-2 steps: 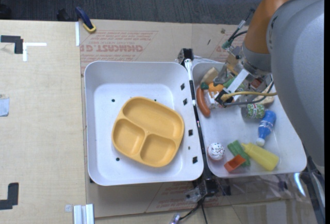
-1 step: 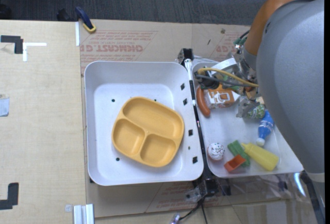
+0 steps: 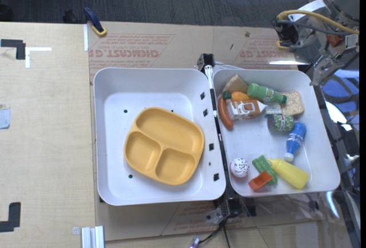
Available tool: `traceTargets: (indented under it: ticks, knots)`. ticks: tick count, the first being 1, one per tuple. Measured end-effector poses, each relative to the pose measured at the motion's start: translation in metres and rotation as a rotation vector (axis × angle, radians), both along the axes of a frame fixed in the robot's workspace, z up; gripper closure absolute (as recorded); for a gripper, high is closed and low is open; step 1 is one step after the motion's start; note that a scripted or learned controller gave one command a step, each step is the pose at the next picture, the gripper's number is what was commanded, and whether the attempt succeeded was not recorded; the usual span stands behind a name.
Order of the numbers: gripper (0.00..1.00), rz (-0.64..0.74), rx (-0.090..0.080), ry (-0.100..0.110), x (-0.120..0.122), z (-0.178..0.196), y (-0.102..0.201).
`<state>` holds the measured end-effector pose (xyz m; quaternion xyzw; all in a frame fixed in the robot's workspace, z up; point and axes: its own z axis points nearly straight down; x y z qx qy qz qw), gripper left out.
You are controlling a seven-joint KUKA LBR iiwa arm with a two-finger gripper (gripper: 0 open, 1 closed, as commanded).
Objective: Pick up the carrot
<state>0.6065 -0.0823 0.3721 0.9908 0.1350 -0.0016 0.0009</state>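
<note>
Carrot in right bin, claw up at far right

The carrot (image 3: 263, 175), orange with a green top, is seen near the front of the right bin (image 3: 326, 144), lying between a small white ball (image 3: 239, 167) and a yellow squeeze bottle (image 3: 290, 173), touching the bottle's side. Further back in the same bin a blue-and-white bottle (image 3: 294, 139), a green bottle (image 3: 266, 93), a carton (image 3: 245, 109) and a red sausage (image 3: 225, 114) are piled. The left bin (image 3: 108, 144) is occupied by a yellow divided plate (image 3: 164, 146). The gripper (image 3: 321, 67) is found at the bin's far right corner, well apart from the carrot and above the rim; nothing is seen clamped in it, and whether the claw is apart or together cannot be told.
</note>
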Motion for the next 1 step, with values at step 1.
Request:
traceTargets:
  ticks: [1]
  knots:
    - [0.00, -0.071, -0.001, -0.004, -0.0155, 0.1119, 0.0540]
